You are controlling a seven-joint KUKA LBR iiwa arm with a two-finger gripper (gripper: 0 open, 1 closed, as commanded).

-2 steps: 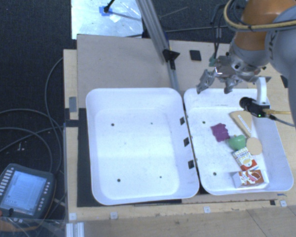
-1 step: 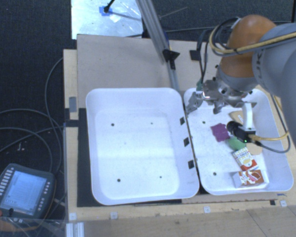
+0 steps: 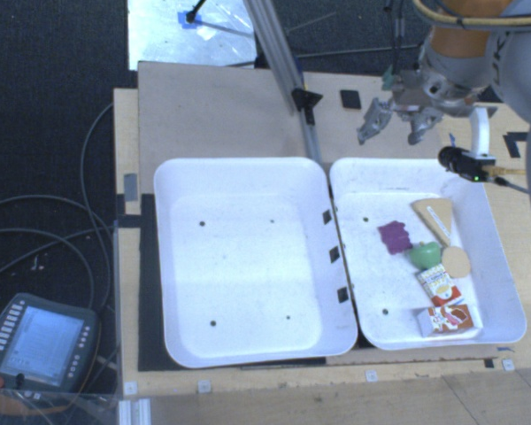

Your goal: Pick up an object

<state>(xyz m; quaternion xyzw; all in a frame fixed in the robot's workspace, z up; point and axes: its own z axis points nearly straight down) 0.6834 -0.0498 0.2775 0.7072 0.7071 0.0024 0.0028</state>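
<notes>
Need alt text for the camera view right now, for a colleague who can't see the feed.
The gripper hangs open above the far edge of the right bin, holding nothing. Along that bin's right side lie a tan wedge, a purple piece, a green piece and a red-and-white carton. The left bin sits beside it.

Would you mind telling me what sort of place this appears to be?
Probably a robotics lab: a claw hangs above two white bins, a teach pendant lies on the dark carpet, and cables trail beside the bench.
</notes>
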